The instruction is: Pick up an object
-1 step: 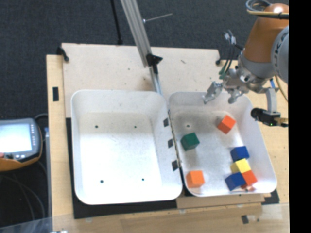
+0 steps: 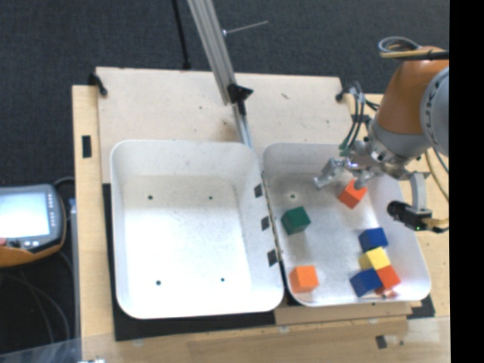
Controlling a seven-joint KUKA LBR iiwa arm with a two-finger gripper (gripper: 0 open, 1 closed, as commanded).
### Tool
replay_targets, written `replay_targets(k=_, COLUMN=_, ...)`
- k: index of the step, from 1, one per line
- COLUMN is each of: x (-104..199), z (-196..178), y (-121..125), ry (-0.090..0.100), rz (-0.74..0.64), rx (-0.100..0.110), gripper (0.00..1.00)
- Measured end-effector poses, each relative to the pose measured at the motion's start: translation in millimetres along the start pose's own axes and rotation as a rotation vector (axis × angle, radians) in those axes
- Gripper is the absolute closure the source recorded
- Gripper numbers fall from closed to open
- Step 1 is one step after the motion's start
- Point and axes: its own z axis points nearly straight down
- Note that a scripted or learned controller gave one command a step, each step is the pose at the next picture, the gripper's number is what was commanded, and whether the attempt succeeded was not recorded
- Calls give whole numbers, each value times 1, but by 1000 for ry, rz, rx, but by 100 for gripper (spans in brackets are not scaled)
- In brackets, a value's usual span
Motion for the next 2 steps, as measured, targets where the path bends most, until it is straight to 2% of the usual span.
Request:
replay_targets(k=1, x=-34, z=7, y=-22, ry=-2, rz=2, rx=-5, gripper=0)
replay_targets(k=2, x=-48, z=46, y=-3, ry=-1, rz=0, rx=-10, gripper=0)
